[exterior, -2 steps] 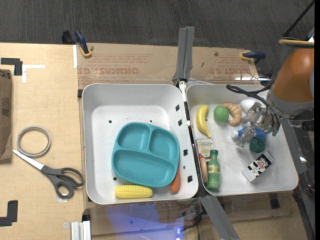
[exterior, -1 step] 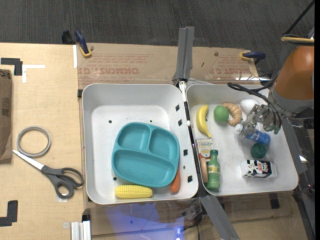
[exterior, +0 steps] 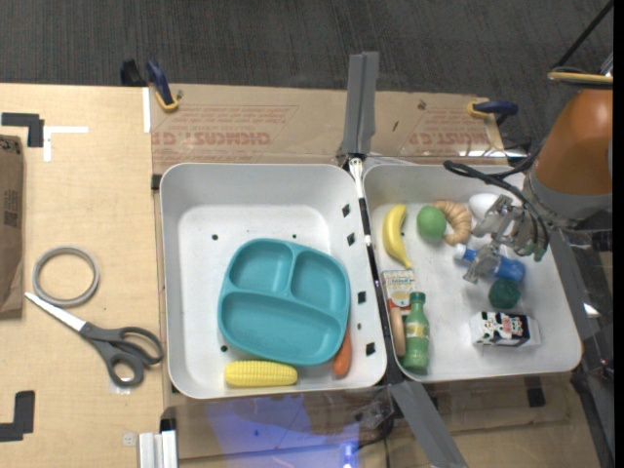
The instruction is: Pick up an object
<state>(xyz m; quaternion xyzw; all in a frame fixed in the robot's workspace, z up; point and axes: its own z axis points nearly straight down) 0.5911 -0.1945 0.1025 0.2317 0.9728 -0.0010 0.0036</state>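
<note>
- Nearest the camera, left bin (exterior: 185,291): yellow corn cob (exterior: 260,373) lying along the front wall, orange carrot (exterior: 341,357) just beside it at the front right corner.
- Both sit against the teal divided plate (exterior: 285,300), which fills the mid of that bin.
- Right bin (exterior: 556,359), front: green bottle (exterior: 416,332) lying down, a hot dog (exterior: 397,325) alongside it on its left; small black & white carton (exterior: 505,329) near the front right.
- Out on the bench (exterior: 78,164), left side: scissors (exterior: 102,334) w/ grey handles, tape roll (exterior: 66,275) just behind them.
- Mid right bin: dark green ball (exterior: 506,293) and a blue item (exterior: 490,260), right under the hand (exterior: 490,254).
- Hand is down among those items; fingers hard to read in the clutter, can't tell if it's got anything.
- Further back: banana (exterior: 394,234), green apple (exterior: 431,222), tan pastry (exterior: 455,219), white object (exterior: 485,206).
- Arm's orange band (exterior: 583,139) at the far right.
</note>
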